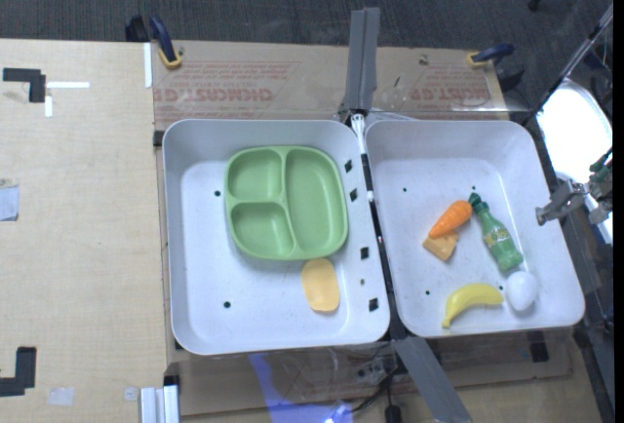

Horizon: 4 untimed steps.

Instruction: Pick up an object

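Nothing has been lifted yet, as far as this view tells: every item lies on a bin floor. At the far right edge, just outside the right bin (pixel 546 158), a metal part that may belong to the gripper (pixel 565 205) pokes in, too small and blurred to be sure, so whether it is apart or closed I cannot tell.

Closest to it, inside the right bin, lie a green bottle (pixel 497 238), a carrot (pixel 450 216) resting against an orange block (pixel 440 247), a white egg-like ball (pixel 523 290) and a banana (pixel 473 300). Farther off, in the left bin (pixel 180 246), sit a green divided plate (pixel 287 203) and a yellow oval piece (pixel 321 286) just beside it.

Reaching, closing and lifting all seem to remain; the bottle looks the nearest candidate.
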### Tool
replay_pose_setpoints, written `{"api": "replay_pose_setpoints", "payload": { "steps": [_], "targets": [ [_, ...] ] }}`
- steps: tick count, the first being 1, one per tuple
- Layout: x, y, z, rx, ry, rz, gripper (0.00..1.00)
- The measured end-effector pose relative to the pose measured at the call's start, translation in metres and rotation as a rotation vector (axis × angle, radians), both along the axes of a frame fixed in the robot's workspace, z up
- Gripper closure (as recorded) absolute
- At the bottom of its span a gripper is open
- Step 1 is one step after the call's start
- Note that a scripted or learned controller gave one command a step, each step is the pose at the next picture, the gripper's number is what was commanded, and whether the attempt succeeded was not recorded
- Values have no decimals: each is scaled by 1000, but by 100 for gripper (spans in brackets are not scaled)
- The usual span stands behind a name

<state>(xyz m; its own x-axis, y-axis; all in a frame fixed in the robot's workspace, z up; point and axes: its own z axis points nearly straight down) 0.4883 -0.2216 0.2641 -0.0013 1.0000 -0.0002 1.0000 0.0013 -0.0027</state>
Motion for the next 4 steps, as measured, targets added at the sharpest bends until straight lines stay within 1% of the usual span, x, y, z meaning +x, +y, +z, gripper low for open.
{"api": "replay_pose_setpoints", "payload": {
  "steps": [1, 2, 3, 4],
  "targets": [
    [20, 20, -96, 0, 0, -16, 0],
    [-11, 0, -71, -1, 0, -354, 0],
    [37, 21, -173, 5, 0, -358, 0],
    [35, 18, -165, 1, 3, -360, 100]
  ]
}}
